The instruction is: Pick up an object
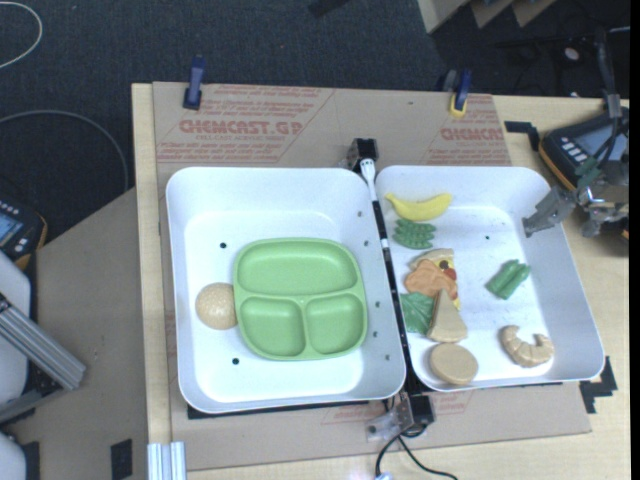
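Green toy pickle (507, 279), the piece lying nearest the tool, sits right of centre in the frame on the floor of the right bin (480, 176), apart from its neighbours. It is likely the easiest pick, tho no target is marked.

Tool (545, 215) is at the frame's right edge, over the right bin's upper right rim, above and right of the pickle. It's grey, seen at an angle, w/ nothing visibly in it. Can't tell whether it's released or clenched.

Other pieces in the right bin:
- yellow banana (420, 206), curved & smooth, upper part.
- green leafy piece (413, 234), ridged, just below the banana.
- orange-and-red lumpy piece (432, 276), mid bin. What it is, can't tell.
- pale cheese wedge (449, 321), triangular, touching a flat green leaf (415, 313).
- tan round disc (452, 364), low, near the bottom rim.
- curled tan piece (527, 346), shrimp-like, lower right.

Left bin (190, 268), centre-left of frame, holds a green 3-compartment plate (298, 298) & a tan ball (215, 306) touching the plate's left edge.

Risks, as judgement:
- All pieces look like hard, glossy plastic, so a small rounded one could squirt out of a pinch.
- The cluster along the right bin's left side is crowded, so a descent there may nudge or catch two pieces.
- Disc & leaf lie flat, giving little to grip.
- The tool's spot over the rim means a straight drop could hit the bin wall.

Both bins are smooth white plastic w/ rounded corners, on a brown sheet covering the worktop (300, 128).
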Robot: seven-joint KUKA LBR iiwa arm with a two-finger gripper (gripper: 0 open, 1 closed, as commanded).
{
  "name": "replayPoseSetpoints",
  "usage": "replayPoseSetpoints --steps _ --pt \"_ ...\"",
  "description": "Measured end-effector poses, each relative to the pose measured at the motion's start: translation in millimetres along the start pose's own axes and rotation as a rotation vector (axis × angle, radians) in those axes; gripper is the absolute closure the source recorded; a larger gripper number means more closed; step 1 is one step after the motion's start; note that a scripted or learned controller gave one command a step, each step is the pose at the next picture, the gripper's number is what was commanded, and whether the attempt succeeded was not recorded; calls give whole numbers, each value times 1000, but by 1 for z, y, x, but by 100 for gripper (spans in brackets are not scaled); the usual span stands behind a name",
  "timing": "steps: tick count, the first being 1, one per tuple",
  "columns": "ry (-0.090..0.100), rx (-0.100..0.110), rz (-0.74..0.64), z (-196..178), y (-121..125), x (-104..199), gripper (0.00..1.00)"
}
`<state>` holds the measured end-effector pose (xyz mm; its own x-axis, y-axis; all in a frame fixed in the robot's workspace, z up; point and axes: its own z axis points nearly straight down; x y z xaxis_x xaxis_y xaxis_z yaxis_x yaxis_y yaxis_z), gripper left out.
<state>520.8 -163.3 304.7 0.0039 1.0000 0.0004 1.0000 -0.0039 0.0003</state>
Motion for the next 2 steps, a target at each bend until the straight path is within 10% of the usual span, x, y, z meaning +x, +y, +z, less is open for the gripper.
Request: replayPoseSetpoints --steps 1,2 --pt "-2 -21 -10 -148 -41 52 0" --pt "3 14 -5 105 -44 99 0"
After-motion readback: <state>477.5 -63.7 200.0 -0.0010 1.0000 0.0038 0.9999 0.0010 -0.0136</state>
